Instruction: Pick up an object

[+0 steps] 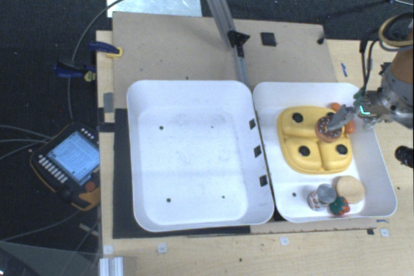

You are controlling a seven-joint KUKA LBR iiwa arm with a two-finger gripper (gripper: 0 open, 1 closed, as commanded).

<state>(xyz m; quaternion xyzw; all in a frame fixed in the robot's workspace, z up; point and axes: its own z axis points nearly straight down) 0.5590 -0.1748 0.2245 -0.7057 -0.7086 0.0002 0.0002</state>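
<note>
Camera view's showing the end effector point(334, 121) hovering right over the yellow block point(313, 139) in the right bin point(387, 194), near a brownish ring point(327, 130) sitting on top; can't tell if it's gripping anything.

We see the grey KUKA arm point(396, 84) reaching in from the right edge, its orange band point(396, 31) showing above the wrist. The wrist tilts down and toward the left, and the slim two-finger gripper point(334, 123) points the same way at a slant. We cannot tell how its tips stand.
</note>
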